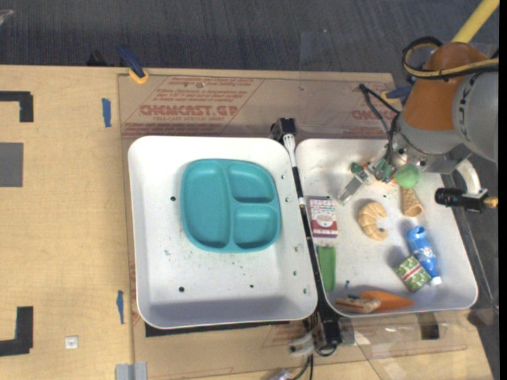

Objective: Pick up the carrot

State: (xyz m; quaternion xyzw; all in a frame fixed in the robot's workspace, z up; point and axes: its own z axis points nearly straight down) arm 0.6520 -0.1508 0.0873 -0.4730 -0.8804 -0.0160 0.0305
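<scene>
I am finding the task not yet begun in any way that counts. The carrot (pixel 379 298) is lying flat along the near wall of the right bin (pixel 463 291), at about the six o'clock point of that bin, orange body pointing toward three o'clock, with what looks like a green top at its nine o'clock end. Nothing is touching it.

The gripper (pixel 360 178) is sitting over the far part of the same bin, at roughly the twelve o'clock side. It is appearing spread rather than pressed together — one finger is angling out toward seven o'clock — and I am seeing nothing between the fingers. A green ball (pixel 407 176) is lying just beside the wrist at three o'clock, apparently apart from the fingers.

From the gripper, the carrot is lying at about six o'clock, well apart, across the bin. Between them are sitting a croissant (pixel 371 218), a small red-and-white carton (pixel 322 216) at the bin's nine o'clock wall, an ice-cream cone (pixel 410 201), a blue bottle (pixel 423 251) and a green box (pixel 412 272). A green strip (pixel 327 265) is lying just beyond the carrot's top end.

The left bin (pixel 150 291) is holding a teal divided plate (pixel 230 204) and is playing no part.

Judgement: the approach, the descent, the grasp and the lift are all remaining — the carrot's place against the wall is likely leaving little room for the near finger.
</scene>
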